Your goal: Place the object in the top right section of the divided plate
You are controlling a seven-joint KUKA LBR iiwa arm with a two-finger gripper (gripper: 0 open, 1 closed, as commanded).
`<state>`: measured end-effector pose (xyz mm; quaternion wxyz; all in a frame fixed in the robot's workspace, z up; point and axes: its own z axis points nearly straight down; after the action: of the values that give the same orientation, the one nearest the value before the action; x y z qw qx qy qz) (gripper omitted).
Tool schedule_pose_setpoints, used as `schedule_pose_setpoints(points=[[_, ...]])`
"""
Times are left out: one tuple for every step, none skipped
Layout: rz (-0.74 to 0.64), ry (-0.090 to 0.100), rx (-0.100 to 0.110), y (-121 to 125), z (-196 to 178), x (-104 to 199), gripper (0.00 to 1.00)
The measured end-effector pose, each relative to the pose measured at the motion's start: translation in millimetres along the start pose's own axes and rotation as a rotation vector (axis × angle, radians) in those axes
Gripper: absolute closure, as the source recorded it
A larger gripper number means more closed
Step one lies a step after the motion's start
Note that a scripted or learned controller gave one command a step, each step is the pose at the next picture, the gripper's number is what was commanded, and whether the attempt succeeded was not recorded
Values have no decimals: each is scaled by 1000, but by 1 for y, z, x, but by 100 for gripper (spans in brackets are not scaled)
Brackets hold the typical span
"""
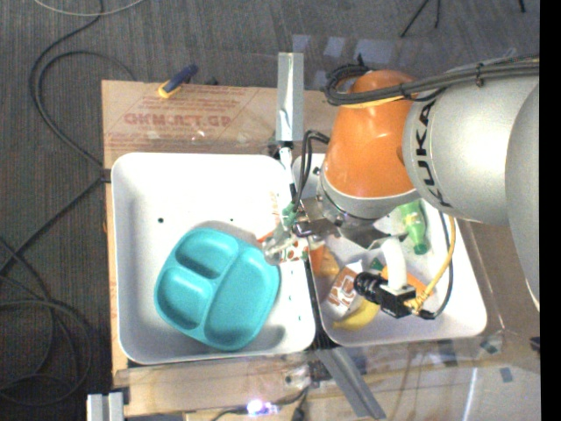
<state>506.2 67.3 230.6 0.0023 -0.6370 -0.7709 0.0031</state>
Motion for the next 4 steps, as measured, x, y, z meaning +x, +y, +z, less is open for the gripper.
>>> schedule_pose_setpoints(points=[[242,-1,-2,5,-64,50,100],[920,-4,-2,3,-62,84,100],[1290,-4,-2,14,-33,146,100],[1072,-6,-4,53,7,158,100]])
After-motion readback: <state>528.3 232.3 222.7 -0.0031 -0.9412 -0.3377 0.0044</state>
